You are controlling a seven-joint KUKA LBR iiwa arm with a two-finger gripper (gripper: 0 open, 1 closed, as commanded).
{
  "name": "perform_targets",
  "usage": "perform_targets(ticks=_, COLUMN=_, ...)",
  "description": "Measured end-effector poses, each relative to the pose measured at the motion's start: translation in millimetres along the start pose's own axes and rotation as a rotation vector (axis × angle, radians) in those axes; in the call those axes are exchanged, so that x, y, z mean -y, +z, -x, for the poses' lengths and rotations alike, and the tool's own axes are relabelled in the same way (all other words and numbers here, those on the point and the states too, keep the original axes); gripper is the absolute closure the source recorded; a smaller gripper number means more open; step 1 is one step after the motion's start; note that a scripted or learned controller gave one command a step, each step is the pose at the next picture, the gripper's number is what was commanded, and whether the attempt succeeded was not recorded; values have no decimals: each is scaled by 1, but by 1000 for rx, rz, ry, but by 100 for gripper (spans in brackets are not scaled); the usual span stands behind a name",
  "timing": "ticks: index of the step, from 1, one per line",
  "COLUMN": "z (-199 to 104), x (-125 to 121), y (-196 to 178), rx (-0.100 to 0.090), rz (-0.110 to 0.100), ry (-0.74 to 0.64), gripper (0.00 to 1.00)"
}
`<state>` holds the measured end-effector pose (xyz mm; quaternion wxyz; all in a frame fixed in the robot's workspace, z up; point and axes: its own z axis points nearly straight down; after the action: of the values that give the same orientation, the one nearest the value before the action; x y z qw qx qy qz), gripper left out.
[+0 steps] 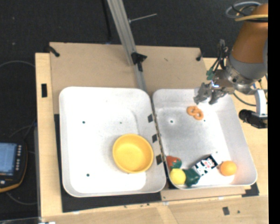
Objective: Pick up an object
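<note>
From my remote station I saw the gripper (209, 95) poised over the far corner of the right bin (240, 139), its fingers apart with nothing between them, while the small orange pretzel (194, 112) lay on the bin floor just beside it.

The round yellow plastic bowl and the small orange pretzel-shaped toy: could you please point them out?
Round yellow plastic bowl (132, 153), camera view, bowl's inner floor.
Small orange pretzel-shaped toy (194, 112), camera view, its middle.
</note>
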<state>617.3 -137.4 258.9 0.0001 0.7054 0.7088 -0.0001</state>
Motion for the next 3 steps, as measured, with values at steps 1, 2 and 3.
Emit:
perform_targets(ticks=1, z=-42, x=7, y=6, rx=0, rz=1, ry=3, gripper=100)
perform_targets(ticks=2, z=-83, x=17, y=6, rx=-1, rz=1, ry=-1, gripper=100)
perform_targets(ticks=3, z=-136, x=33, y=17, rx=-1, rz=-1, ry=-2, gripper=100)
